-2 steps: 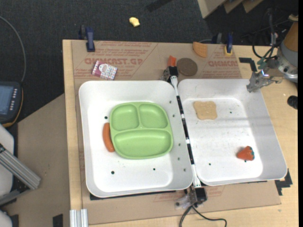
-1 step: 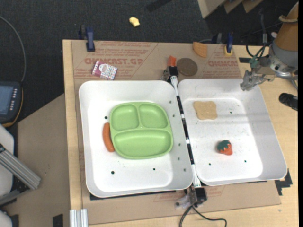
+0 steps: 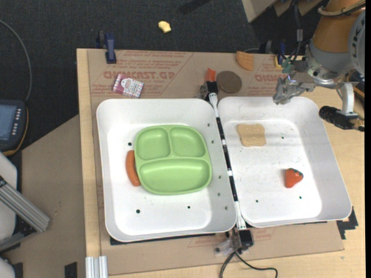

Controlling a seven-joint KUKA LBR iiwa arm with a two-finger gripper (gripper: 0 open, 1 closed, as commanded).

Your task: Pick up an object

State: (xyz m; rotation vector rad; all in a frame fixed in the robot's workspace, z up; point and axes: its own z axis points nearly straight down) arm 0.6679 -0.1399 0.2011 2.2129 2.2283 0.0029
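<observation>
Poised above the far edge of the right-hand shallow white bin [image 3: 324,155], the grey two-finger gripper [image 3: 282,96] of the KUKA arm [image 3: 335,33] hangs near that bin's far left corner, with nothing seen between its tips; how wide it stands cannot be told from this slanted view.

Inside the same bin, a flat tan square resembling a slice of bread [image 3: 251,135] lies near the far edge, just in front of and to the left of the gripper, apart from it. A small red strawberry-shaped toy with a green tip [image 3: 293,178] rests further toward the near right of the bin floor, well apart from the gripper.

At left, the second shallow white bin [image 3: 110,155] holds a light green plastic divided plate with three compartments [image 3: 172,159], set about the middle. An orange sausage-shaped piece [image 3: 132,168] lies touching the plate's left rim.

On the brown cardboard sheet [image 3: 168,62] covering the bench behind the bins sit a small pink-and-white packet [image 3: 127,86] near the far left, a dark brown round disc [image 3: 229,81] beside the gap between the bins, and a tan wedge-shaped piece [image 3: 245,60] at the far edge. A blue clamp [image 3: 108,46] grips the sheet's far left corner.
</observation>
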